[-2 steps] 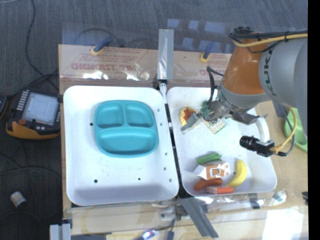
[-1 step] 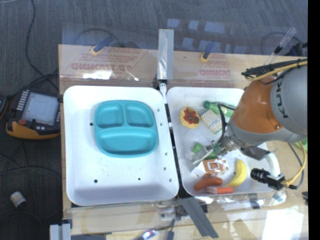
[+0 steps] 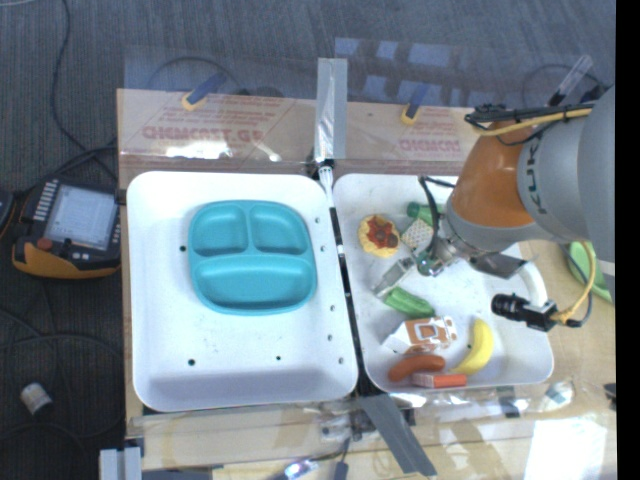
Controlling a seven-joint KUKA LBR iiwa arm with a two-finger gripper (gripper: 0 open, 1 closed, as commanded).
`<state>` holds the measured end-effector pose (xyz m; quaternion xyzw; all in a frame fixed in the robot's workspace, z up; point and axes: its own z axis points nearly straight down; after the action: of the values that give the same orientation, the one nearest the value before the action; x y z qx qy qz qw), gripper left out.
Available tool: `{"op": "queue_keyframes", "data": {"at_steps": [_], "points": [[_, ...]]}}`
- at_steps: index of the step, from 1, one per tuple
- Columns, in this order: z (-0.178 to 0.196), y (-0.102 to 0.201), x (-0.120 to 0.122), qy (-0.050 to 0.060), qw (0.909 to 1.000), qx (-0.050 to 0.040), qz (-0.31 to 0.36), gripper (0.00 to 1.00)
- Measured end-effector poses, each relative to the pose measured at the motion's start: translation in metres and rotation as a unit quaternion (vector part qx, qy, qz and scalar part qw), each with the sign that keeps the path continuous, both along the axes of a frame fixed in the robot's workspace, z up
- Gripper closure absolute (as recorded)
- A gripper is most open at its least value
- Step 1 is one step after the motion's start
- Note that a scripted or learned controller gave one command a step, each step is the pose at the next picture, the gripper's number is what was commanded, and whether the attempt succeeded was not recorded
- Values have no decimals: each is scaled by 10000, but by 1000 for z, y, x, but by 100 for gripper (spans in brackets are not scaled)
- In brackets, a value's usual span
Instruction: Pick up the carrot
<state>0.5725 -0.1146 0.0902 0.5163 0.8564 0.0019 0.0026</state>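
Grey carpet all around, with loose cables and a handheld control pendant lying at the left. On the bench, two shallow white bins side by side, backed by a brown cardboard panel.

In the left bin: a turquoise divided plate, three compartments, nothing else beside it.

In the right bin: a round yellow toy food with a red top near the upper left; a green piece near the middle; an orange-and-white carton below that; a banana toward the lower right, just beside the carton; a brown sausage along the front edge. Touching the sausage on its lower right, the carrot, a short orange piece lying flat near the front wall. Another small green item peeking out near the arm at the top.

Reaching in from the right, the grey arm with its orange band tilted down over the upper middle of the right bin. Gripper low above the bin floor, between the yellow food and the green piece, well apart from the carrot. Fingers too small and blurred: cannot tell whether spread or closed, and nothing plainly seen between them.
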Motion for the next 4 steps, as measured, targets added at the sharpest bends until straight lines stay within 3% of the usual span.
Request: {"op": "queue_keyframes", "data": {"at_steps": [1,2,3,4], "points": [[93,51,-4,29,9980,-3,626,0],[93,51,-17,34,9959,-18,902,0],[93,21,-50,37,9922,-15,1244,0],[0,11,2,-33,9979,-14,640,0]]}}
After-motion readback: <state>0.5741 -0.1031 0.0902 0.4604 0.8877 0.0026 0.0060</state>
